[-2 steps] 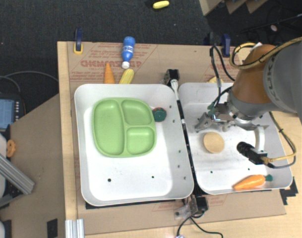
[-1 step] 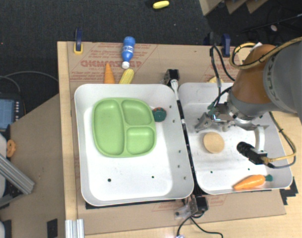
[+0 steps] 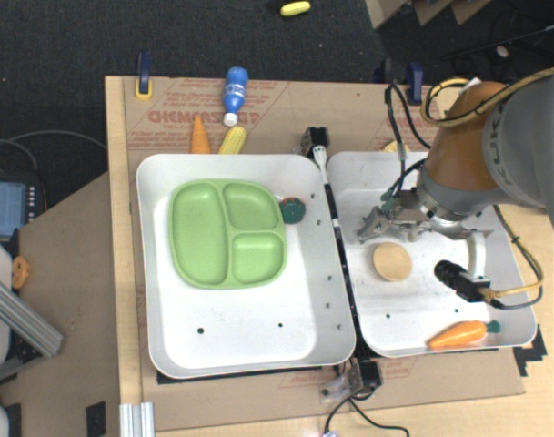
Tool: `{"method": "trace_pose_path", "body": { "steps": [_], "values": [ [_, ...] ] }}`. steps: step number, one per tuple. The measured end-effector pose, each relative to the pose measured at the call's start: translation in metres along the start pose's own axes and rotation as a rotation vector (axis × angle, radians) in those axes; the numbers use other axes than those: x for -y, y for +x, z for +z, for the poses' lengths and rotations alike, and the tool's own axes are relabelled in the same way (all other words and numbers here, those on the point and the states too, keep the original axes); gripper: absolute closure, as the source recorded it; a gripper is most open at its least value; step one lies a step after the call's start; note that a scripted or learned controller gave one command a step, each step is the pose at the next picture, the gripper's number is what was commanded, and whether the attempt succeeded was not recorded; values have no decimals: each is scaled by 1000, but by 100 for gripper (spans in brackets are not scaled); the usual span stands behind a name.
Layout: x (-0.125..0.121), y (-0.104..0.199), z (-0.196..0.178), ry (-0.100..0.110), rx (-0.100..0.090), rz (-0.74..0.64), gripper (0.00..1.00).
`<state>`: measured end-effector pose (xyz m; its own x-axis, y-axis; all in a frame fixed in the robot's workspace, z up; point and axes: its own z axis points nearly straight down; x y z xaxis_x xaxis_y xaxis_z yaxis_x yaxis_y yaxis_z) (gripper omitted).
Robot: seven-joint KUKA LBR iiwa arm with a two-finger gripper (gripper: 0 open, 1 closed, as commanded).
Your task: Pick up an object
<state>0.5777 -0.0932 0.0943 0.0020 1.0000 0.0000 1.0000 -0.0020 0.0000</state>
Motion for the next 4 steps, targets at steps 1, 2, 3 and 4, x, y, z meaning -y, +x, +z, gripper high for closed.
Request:
{"method": "trace_pose_path", "body": {
  "steps": [1, 2, 3, 4],
  "values": [
    [0, 0, 0, 0, 0, 0, 0],
    [0, 0, 0, 0, 0, 0, 0],
    [0, 0, 0, 0, 0, 0, 0],
    [0, 0, 0, 0, 0, 0, 0]
  ]
}}
